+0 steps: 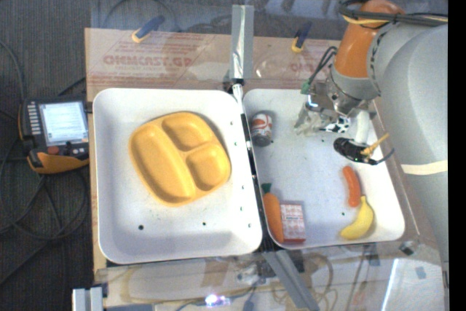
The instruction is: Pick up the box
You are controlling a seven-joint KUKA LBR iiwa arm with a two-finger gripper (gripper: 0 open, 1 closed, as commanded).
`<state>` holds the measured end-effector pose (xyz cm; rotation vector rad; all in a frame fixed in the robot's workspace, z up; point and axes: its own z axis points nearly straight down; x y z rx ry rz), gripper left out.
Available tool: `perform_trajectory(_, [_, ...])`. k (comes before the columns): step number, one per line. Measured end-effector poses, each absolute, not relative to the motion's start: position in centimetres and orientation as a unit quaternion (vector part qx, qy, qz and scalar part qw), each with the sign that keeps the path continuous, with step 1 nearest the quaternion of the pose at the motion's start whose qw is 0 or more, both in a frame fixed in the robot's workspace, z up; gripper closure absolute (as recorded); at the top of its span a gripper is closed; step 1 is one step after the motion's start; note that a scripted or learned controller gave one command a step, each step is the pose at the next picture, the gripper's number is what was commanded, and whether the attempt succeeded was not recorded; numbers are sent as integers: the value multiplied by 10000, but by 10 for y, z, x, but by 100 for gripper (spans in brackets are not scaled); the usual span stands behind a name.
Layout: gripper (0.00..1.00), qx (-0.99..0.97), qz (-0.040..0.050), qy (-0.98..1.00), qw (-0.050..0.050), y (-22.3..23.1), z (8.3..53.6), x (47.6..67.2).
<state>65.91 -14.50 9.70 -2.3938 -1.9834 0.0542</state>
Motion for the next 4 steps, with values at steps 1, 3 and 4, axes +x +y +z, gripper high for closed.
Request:
perform_trajectory(1, [0, -7695, 171, -6382, 151, -145, 97, 660])
perform_trajectory(3, [0, -8246, -103, -5656, -82, -129, 121, 652])
perform_trajectory(4, [0, -7783, -23, -6279, -83, -105, 92, 611])
